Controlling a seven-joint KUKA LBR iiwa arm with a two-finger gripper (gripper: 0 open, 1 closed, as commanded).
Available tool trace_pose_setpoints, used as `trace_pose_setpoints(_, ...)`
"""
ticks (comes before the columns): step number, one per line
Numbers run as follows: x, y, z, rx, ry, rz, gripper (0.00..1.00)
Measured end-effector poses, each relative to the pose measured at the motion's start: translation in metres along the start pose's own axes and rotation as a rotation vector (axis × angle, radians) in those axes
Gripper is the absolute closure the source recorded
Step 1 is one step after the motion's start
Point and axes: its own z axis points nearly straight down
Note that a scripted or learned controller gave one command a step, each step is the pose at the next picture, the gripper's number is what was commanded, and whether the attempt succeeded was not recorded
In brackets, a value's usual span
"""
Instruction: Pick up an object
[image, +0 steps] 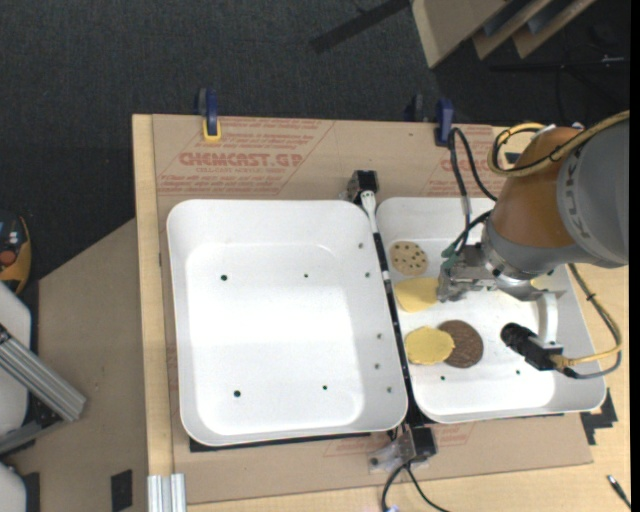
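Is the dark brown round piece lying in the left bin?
No, the dark brown round piece lies in the right bin, touching a yellow round piece beside it.

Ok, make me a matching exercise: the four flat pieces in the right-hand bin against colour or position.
Things:
1. speckled cookie
2. brown disc
3. yellow disc
4. yellow piece

Descriptions:
A. dark, nearest the bin's front
B. tan with dark spots, farthest back
C. pale, right beside the gripper
D. pale round, touching the dark one

Pairs: 1-B, 2-A, 3-D, 4-C
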Motion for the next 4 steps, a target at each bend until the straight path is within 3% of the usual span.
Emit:
trace_pose_setpoints(1, 0.053, 0.076, -0.092, -0.004, 0.006, -0.010, 1.00)
trace_pose_setpoints(2, 0.107, 0.098, -0.125, 0.004, 0.008, -0.008, 1.00)
trace_pose_setpoints(3, 0.198, 0.100, -0.132, 0.008, 0.009, -0.011, 1.00)
trace_pose_setpoints(4, 0.331, 0.077, -0.139, 0.010, 0.013, -0.016, 1.00)
